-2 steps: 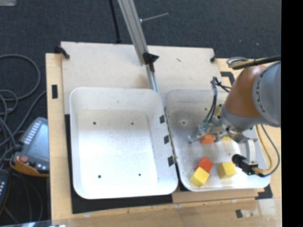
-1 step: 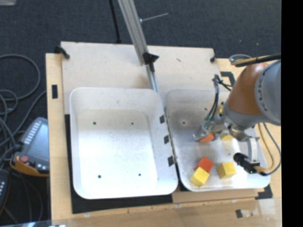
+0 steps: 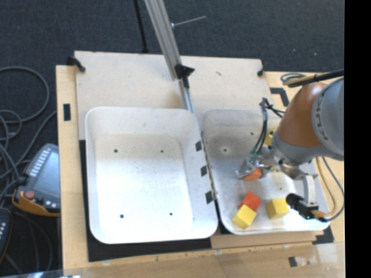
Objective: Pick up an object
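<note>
In the right bin (image 3: 232, 126), the gripper (image 3: 250, 171) sits low with its jaws seemingly clamped on a small orange piece (image 3: 253, 175), a shallow edge hold that could slip during lifting.

The left bin (image 3: 145, 172) has an open white floor, with free passage across it. In the right bin (image 3: 229, 138), the 10 to 12 o'clock part of the floor is open. The arm (image 3: 307, 126) covers its 2 to 3 o'clock side, with the gripper (image 3: 250, 170) near the centre, just above an orange piece (image 3: 253, 176). At 6 o'clock, an orange block (image 3: 252, 200) touches a yellow block (image 3: 244, 216); a second yellow block (image 3: 277, 207) sits just beside them at 5 o'clock. A slanted metal pole (image 3: 165, 33) crosses above the bench at 12 o'clock between the bins.
</note>
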Available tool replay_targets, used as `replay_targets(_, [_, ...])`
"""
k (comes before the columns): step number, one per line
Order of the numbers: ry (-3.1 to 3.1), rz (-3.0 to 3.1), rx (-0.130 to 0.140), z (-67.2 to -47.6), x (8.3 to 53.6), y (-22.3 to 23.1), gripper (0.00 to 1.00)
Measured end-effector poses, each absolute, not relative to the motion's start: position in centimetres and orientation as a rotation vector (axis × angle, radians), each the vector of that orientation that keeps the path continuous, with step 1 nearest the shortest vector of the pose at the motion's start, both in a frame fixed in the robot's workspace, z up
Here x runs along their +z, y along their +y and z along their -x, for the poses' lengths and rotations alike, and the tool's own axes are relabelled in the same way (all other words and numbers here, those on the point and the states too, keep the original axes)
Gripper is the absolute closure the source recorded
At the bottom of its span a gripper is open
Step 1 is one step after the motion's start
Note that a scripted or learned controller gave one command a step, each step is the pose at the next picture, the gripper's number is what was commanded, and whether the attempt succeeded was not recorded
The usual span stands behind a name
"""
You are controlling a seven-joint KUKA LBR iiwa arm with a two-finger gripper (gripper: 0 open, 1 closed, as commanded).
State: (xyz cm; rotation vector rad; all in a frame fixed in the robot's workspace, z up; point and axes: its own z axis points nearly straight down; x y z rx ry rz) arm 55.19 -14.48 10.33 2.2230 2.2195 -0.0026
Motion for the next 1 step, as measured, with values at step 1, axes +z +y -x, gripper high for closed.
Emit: replay_targets(1, [2.229,-2.212,0.007,-54.56,14.30,-8.69,1.00])
